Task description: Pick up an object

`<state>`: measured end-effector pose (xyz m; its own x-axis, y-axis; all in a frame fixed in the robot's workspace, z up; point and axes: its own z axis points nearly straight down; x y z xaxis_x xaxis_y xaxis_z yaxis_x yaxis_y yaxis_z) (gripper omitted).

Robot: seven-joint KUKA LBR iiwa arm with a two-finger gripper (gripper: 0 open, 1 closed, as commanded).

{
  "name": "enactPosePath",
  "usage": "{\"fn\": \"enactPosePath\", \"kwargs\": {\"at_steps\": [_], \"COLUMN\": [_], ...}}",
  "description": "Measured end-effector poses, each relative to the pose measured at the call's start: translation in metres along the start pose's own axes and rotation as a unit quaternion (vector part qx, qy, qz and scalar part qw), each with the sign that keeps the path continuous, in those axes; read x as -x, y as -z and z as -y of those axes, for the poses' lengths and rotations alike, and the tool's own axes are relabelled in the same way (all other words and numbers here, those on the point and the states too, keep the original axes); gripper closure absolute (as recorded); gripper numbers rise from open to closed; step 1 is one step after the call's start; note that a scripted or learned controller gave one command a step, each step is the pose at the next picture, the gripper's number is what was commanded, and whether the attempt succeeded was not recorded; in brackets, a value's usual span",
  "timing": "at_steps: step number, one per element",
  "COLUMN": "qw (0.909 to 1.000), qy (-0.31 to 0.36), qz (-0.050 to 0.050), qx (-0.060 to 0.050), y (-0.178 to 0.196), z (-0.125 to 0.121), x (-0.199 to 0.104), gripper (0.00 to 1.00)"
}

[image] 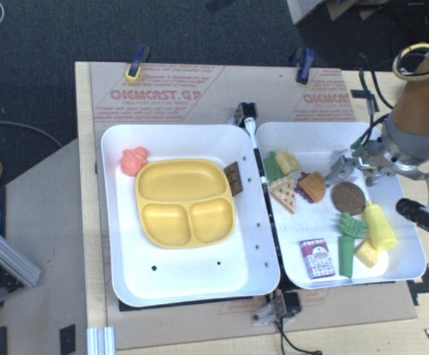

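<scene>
The desk (200, 87) carries 2 shallow white bins side by side. In the left bin (126, 272), a pink toy (133, 160) sits near the upper left corner, just beside the yellow divided plate (186, 202), which has 1 long compartment across the top and 2 smaller ones below. A small brown piece (234, 177) leans against the plate's upper right edge.

The right bin (296, 272) holds a loose cluster of toy foods. At its upper left lie a green piece (272, 166) and a pale yellow piece (288, 162), touching each other. Below them is a pizza slice (283, 194), with an orange-brown piece (313, 187) just beside it. Nearer the front edge rests a red and white carton (317, 258). Further right is a round brown cookie (348, 197); under it a green leafy piece (353, 226) and a green stick (345, 256). A yellow corn-like piece (379, 226) lies right of the leafy piece, with a yellow wedge (367, 253) below it.

The pincer (348, 166) is over the upper right part of the right bin, near the cookie's upper edge, with the grey and orange arm (418, 117) behind it. I cannot tell whether it is spread or pressed together, and nothing is seen pinched in it.
</scene>
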<state>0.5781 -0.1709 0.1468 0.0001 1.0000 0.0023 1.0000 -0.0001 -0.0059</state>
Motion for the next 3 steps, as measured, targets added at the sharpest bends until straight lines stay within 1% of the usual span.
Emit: {"fn": "enactPosePath", "kwargs": {"at_steps": [1,2,3], "qw": [1.0,1.0,0.9999], "qy": [-0.001,0.0,0.0], "qz": [0.001,0.001,0.002], "qx": [0.003,0.007,0.01], "y": [-0.045,-0.056,-0.043], "z": [0.003,-0.002,-0.003], "x": [-0.008,-0.008,-0.007], "gripper": [0.0,0.0,1.0]}}
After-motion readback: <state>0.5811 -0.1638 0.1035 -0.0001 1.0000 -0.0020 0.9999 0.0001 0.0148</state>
